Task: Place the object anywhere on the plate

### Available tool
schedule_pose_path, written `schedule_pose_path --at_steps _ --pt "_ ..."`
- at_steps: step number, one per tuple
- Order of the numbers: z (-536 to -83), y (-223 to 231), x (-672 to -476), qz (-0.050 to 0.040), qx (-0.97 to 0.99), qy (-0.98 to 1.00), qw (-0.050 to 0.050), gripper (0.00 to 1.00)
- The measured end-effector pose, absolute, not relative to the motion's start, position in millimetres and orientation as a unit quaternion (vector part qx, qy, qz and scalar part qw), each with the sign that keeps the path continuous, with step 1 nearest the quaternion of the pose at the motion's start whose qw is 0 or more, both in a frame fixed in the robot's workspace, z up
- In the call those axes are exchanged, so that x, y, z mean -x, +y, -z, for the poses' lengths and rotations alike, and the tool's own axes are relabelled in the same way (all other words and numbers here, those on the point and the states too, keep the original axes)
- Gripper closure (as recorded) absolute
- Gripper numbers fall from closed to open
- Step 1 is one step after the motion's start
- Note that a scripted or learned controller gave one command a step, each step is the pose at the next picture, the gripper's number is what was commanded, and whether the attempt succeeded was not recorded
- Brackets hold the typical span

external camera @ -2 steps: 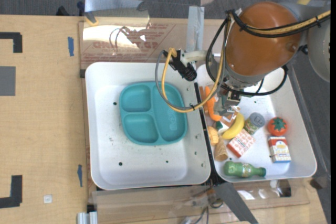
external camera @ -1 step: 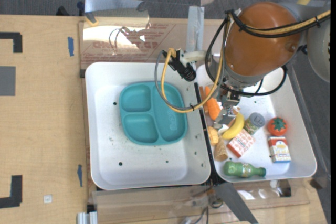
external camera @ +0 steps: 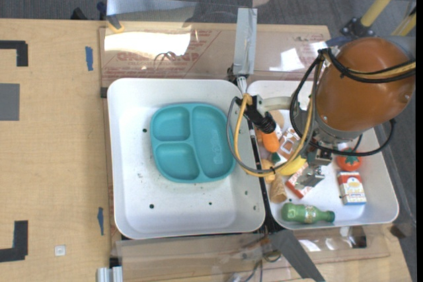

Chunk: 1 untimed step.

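Note:
A teal divided plate (external camera: 192,142) lies in the left white bin (external camera: 125,168), with nothing on it. My gripper (external camera: 312,172) hangs low in the right bin (external camera: 385,203), under the arm's orange band. It sits just right of a yellow banana (external camera: 291,166) and over a small red-and-white item (external camera: 299,189). From this view I cannot make out anything gripped. An orange carrot (external camera: 269,141) lies near the divider between the bins.
The right bin also holds a green bottle (external camera: 307,213) at the front, a red tomato (external camera: 348,160), a small carton (external camera: 353,189) and a tan cone-like piece (external camera: 278,191). A yellow and black cable (external camera: 239,142) loops over the divider, reaching the plate's right edge.

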<state>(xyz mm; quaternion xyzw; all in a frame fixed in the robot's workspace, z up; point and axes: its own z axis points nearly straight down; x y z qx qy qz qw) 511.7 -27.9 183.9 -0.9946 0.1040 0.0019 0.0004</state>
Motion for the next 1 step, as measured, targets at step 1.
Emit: schedule_pose_path --at_steps 1 --pt "-183.8 45.9 -580.1 -0.0018 0.993 0.12 0.004 0.0"
